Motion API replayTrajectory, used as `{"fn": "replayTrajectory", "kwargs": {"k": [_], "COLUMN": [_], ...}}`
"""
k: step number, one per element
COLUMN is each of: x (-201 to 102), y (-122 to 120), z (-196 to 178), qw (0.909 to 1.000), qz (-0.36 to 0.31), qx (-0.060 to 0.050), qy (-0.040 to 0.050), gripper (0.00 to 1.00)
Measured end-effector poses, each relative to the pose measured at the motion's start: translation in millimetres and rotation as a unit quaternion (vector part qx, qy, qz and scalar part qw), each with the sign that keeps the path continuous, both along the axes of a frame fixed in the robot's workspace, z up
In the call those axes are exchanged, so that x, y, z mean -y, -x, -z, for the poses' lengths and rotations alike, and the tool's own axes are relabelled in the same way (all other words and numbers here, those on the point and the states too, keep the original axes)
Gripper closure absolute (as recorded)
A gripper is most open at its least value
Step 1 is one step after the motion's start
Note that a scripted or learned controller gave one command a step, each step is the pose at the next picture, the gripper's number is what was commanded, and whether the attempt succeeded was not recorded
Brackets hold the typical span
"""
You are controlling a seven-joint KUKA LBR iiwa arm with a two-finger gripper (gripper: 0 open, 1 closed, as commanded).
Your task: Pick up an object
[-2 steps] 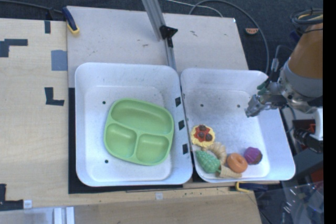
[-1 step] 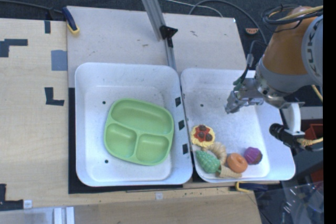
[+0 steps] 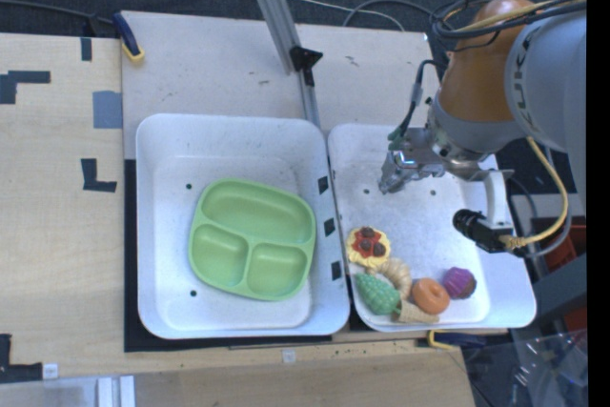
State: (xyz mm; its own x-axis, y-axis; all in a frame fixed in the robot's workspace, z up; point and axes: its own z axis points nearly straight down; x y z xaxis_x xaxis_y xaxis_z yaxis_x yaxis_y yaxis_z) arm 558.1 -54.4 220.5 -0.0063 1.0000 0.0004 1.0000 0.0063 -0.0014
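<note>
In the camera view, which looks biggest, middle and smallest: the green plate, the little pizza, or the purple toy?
1. Green plate, by far the biggest.
2. Little pizza, in the right bin.
3. Purple toy, a bit smaller than the pizza, though those two look close in size.

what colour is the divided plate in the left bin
Light green: the three-compartment plastic plate, seen best in the camera view.
</note>
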Motion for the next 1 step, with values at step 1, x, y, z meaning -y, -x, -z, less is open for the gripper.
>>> {"fn": "replayTrajectory", "kwargs": {"k": [1], "x": [-39.4], "y": [-27.7], "z": [-4.7], "qw": [1.0000], "qz": [0.000], "qx": [0.001], "qy": [-0.0005], "gripper": [1.00]}}
